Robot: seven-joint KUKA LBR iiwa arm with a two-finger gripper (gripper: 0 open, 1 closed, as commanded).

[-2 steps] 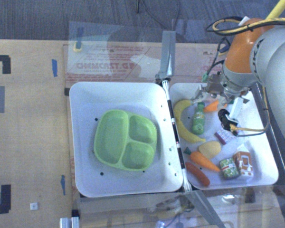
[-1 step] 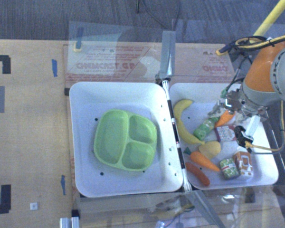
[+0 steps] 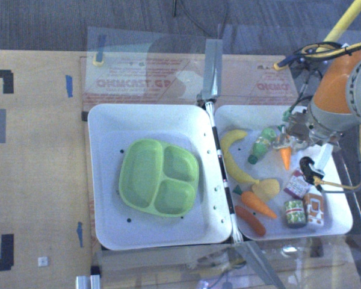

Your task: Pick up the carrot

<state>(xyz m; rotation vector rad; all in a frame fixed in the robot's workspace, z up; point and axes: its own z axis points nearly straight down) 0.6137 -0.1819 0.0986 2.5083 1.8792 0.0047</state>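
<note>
Two white bins sit side by side on the counter (image 3: 36,191): the left bin (image 3: 108,125) holds one green divided plate (image 3: 159,177). The right bin (image 3: 343,218) holds one banana (image 3: 231,155), one green bottle (image 3: 260,145), two cans and two carrots. One carrot (image 3: 259,204) lies near the front; the pincer (image 3: 287,144) grasps the other, small carrot (image 3: 286,158), tip down.
</note>
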